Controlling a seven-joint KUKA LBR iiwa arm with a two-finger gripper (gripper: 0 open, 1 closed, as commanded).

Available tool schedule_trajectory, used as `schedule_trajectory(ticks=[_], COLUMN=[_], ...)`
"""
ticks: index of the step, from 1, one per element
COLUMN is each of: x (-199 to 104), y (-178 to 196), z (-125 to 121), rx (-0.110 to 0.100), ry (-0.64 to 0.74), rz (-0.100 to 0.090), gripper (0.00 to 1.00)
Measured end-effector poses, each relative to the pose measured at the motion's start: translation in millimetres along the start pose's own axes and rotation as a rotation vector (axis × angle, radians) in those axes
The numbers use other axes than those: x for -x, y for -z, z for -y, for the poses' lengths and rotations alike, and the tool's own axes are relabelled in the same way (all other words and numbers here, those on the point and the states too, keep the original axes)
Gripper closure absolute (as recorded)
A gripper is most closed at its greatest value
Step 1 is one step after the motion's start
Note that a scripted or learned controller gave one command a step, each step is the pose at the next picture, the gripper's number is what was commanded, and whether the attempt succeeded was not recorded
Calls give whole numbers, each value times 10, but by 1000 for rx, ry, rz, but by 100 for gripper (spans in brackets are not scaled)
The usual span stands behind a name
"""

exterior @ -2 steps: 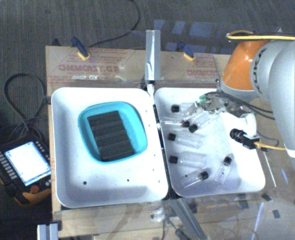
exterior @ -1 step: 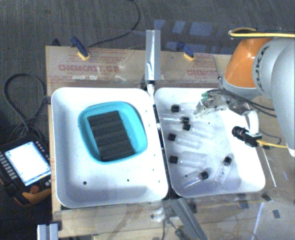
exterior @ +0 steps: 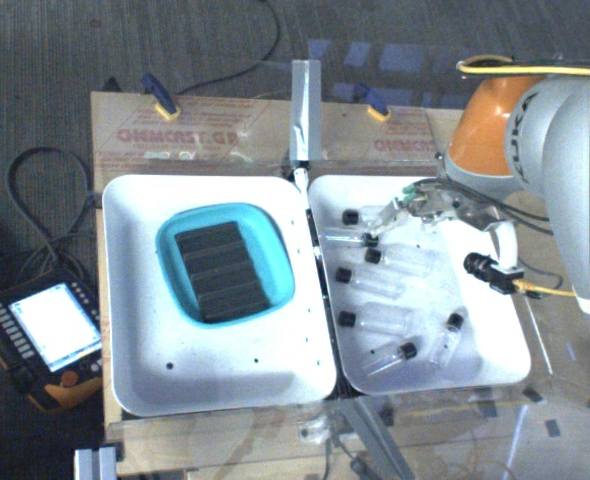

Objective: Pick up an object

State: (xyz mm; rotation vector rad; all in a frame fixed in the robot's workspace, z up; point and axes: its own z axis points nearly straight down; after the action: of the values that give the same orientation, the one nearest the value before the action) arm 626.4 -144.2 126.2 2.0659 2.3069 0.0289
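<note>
Several clear vials with black caps lie scattered in the right white bin, among them a vial near the front and a vial to its right. My gripper hangs low over the back left of this bin, reaching in from the right below the orange band. Its tip is close to a black cap; whether they touch is unclear. The left white bin bears a turquoise tray with a black ribbed block inside.
The arm's grey body covers the right bin's far right side, and a black connector with a yellow cable sticks out over the bin. A teach pendant lies left of the bench. Clamps and a metal post stand at the back edge.
</note>
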Motion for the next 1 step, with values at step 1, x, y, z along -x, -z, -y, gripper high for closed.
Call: schedule_trajectory(ticks=[1], x=[-4], y=[89], z=[-6], rx=[0], ry=[1], rz=[-1], gripper=[100])
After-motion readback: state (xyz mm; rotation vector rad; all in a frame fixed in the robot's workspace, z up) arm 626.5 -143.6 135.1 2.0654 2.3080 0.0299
